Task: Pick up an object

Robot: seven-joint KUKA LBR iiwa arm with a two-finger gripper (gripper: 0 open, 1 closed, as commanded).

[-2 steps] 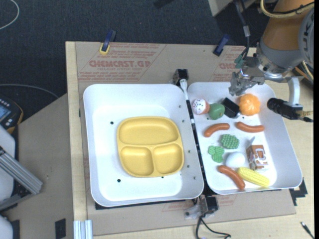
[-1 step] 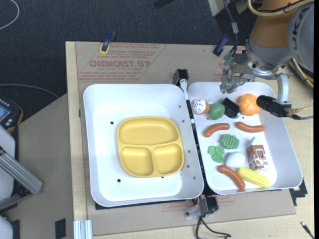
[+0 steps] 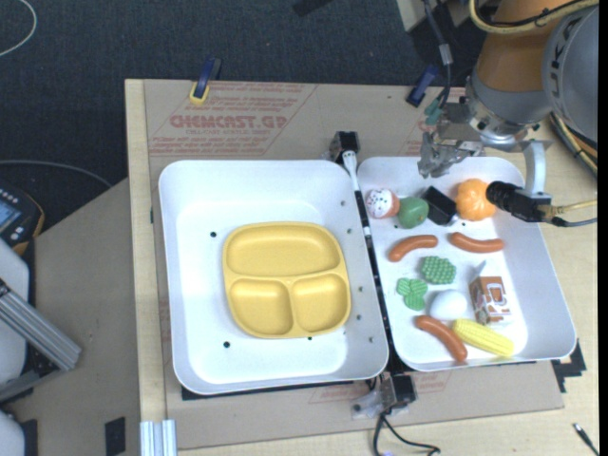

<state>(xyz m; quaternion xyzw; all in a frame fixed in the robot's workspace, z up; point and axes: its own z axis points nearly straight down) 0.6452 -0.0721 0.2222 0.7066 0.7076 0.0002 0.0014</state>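
Gripper hovers over the right bin's far edge.
The gripper (image 3: 435,164) hangs empty; its opening is unclear. The orange (image 3: 472,199), near the far right corner, looks light, stiff, smooth: grasp across its middle.

Even, bright overhead light falls on the scene; the white bins (image 3: 180,255) wash out with mild glare. Shadows are soft and short. Focus is slightly soft throughout, grainier toward 9 o'clock.
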